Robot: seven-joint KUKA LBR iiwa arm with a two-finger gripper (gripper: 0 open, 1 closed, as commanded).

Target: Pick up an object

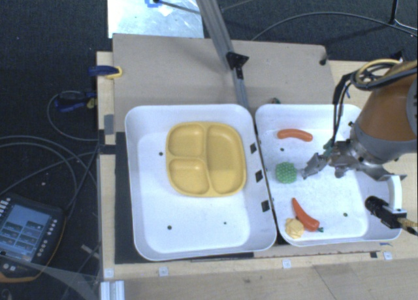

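Camera view, front edge first:
Handheld screen [23, 230]: you see it at the bottom left corner, on the dark floor, with cables around it.
Tabletop [215, 70]: you see a brown board with two white bins on it, side by side.
Left bin [196, 227]: it holds a yellow plate [206, 158] with three parts. The plate sits toward the back of this bin.
Right bin [339, 217]: it holds four small toy foods.
Yellow lump [294, 229]: it sits at the front of the right bin, touching the low end of the orange carrot [305, 214].
Green ball [285, 173]: it sits in the middle of the right bin, near the left wall.
Hot dog [294, 134]: it lies flat at the back of the right bin, well apart from the carrot.
Arm [392, 116]: it comes in from your right, over the right bin.
Tool [312, 166]: it points left, and its tip is just beside the green ball. You see nothing held in it. You cannot tell how far open it is.
Metal pole [215, 24]: it slants from the top down to the back of the bins.
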